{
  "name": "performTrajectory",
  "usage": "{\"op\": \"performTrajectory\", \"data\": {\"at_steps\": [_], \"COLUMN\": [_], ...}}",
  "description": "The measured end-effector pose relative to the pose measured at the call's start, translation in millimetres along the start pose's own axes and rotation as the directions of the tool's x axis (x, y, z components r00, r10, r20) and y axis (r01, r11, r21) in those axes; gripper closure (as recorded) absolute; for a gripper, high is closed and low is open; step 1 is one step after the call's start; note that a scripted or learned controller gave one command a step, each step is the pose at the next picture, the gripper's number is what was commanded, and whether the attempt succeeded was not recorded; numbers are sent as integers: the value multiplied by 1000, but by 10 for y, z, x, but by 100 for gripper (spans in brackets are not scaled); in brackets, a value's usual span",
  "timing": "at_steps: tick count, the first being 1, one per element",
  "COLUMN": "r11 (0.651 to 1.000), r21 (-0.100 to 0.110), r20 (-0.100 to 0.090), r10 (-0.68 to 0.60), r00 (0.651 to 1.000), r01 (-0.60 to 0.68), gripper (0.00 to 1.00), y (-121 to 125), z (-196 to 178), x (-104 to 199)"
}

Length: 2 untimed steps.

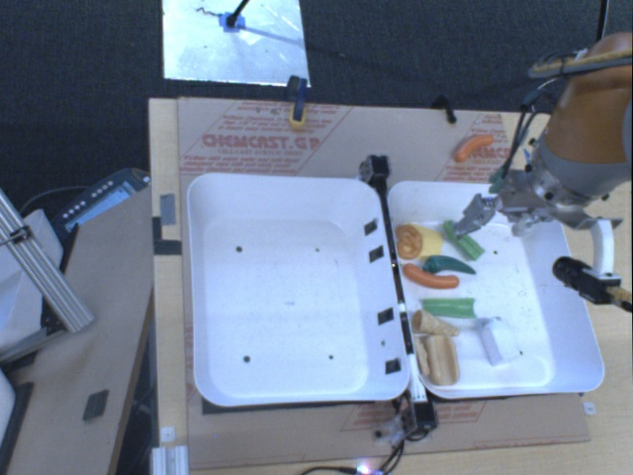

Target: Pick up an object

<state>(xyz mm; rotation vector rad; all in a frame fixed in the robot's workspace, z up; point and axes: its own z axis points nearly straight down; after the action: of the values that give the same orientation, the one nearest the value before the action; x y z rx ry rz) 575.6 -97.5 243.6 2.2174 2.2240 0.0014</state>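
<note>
Light-green oblong plastic piece (463, 239) lies tilted in the right-hand shallow white bin (569, 364), directly at the tips of the grey two-finger gripper (479, 214), whose fingers look spread, just beside a glossy yellow-orange round toy (410, 239).

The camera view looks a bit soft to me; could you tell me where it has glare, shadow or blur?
In the camera view, glare washes out the shiny sheet at the top, and the white bins are bright with faint shadows along their walls; the whole frame is slightly soft, the tool and the arm's orange band most of all, while the food items stay recognisable.
</note>
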Motion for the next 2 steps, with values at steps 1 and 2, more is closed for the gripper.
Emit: {"op": "performTrajectory", "data": {"at_steps": [1, 2], "r11": [1000, 1000], "r21": [7, -8], "r20": [-1, 1], "r10": [-2, -3], "r00": [1000, 1000], "r01": [2, 3], "gripper": [0, 0], "y": [198, 893], "z": [1544, 1573], "x": [111, 149]}}
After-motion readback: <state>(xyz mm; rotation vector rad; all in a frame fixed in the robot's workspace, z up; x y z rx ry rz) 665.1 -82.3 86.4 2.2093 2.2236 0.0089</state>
